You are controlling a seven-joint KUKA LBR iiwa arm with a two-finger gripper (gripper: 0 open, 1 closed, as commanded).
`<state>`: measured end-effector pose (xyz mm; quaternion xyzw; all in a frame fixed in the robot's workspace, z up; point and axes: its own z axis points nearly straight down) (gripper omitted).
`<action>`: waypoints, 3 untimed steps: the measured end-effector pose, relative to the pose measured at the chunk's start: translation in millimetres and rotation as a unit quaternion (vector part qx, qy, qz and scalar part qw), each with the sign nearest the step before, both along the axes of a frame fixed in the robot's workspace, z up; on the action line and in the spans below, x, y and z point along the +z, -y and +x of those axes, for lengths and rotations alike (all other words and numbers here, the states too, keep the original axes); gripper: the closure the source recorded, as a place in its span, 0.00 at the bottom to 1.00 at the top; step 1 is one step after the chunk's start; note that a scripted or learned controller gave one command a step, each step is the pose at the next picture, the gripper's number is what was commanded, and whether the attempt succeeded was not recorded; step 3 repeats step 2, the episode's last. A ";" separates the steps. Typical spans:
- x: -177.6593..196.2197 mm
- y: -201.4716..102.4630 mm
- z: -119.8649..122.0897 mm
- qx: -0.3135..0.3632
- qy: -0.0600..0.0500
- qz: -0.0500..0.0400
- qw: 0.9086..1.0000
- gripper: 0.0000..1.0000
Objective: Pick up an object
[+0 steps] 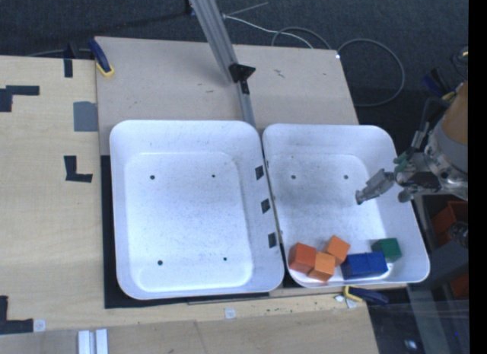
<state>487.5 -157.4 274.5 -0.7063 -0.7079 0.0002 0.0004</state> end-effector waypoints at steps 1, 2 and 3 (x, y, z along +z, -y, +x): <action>31.9 -32.6 8.6 0.002 0.002 0.000 1.000 0.00; -0.7 -63.3 8.3 0.001 -0.002 0.000 1.000 0.00; -0.7 -63.3 8.3 0.001 -0.002 0.000 1.000 0.00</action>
